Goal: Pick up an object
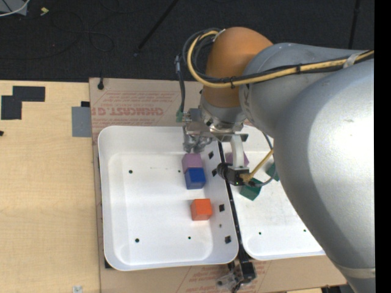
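1. Locate the targets. The left bin (116, 224) carries three blocks in its right half: a purple block (192, 162) toward the far edge, a blue block (195, 177) touching its near side, and an orange block (201, 209) alone, nearer the bin's near right corner. A green object (250, 190) and a second purple piece (237, 159) lie in the right bin (275, 237), close to the divider between the bins.

2. Check the claw (197, 140). It hangs over the far part of the left bin, directly above the purple block. Whether it is apart or together cannot be told, as the wrist and arm (305, 121) mask it. No block is seen held.

3. Select the target. The purple block is judged the step in hand, being under the claw. Note that the blue block abuts it on the near side.

4. Align before descent. Set the closing line parallel to the seam between purple and blue, so the closing members meet the two free faces, not the seam.

5. Descend vertically, centred on the purple block. An off-centre approach may tip it or drag the blue block.

6. Close, then lift straight up, clear of the bin's wall.

7. Alternative: the orange block stands apart from the others and offers free access on all sides.
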